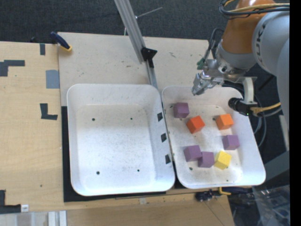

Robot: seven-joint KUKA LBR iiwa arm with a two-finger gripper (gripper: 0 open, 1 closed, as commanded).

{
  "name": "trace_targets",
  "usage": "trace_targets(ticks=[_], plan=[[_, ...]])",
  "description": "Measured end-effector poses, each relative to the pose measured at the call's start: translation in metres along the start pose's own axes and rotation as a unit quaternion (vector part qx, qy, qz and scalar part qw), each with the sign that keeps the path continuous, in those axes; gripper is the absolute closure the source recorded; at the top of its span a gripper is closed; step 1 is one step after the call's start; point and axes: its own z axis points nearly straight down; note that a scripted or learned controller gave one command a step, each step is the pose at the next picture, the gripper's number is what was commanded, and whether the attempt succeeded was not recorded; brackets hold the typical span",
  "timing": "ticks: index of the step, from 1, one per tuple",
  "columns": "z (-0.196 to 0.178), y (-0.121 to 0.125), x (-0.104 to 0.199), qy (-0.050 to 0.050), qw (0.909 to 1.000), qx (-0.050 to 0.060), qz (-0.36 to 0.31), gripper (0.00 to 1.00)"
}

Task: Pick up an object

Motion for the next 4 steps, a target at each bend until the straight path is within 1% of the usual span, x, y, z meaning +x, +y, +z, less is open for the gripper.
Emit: trace_targets(ticks=[1,2,3,4], plan=[[-0.001,-0.041,0.046,0.0,1.0,0.0,0.0,1.0],[0.011,-0.071,0.088,0.0,1.0,0.0,-0.001,1.0],[0.008,-0.109,0.124,0.0,1.0,0.0,0.0,1.0],[0.005,-0.132,0.16,0.0,1.0,0.0,-0.001,1.0]])
